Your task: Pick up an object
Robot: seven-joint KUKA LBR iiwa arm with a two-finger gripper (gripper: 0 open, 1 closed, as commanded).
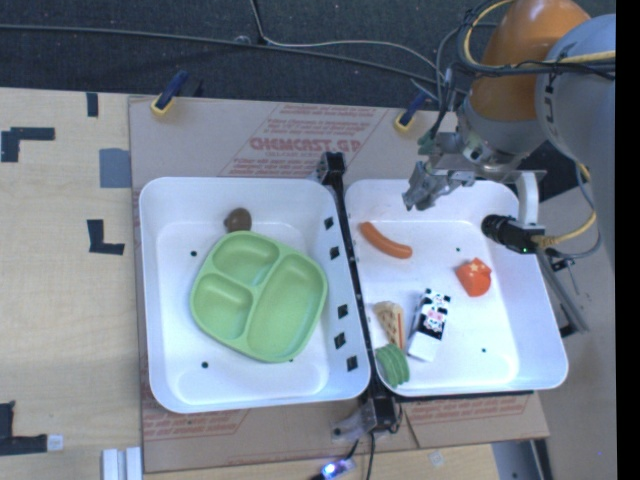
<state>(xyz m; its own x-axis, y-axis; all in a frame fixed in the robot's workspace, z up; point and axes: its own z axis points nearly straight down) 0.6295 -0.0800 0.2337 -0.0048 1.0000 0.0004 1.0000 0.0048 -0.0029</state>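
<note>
The left bin (160, 268) holds a green divided plate (260, 293) with a small brown lump (238, 219) just behind it. In the right bin (540, 353) lie an orange sausage (386, 240), a green item (393, 364), a tan piece (390, 320), a black-and-white carton (430, 323) and a red block (475, 276). The end effector (420, 196) hovers empty near the sausage, up and right of it; whether it is wide or narrow cannot be told.

The grey arm (585, 78) comes in from the right, bent low. Its orange band (525, 53) sits up high. The tool (425, 190) points down, holding nothing.
</note>
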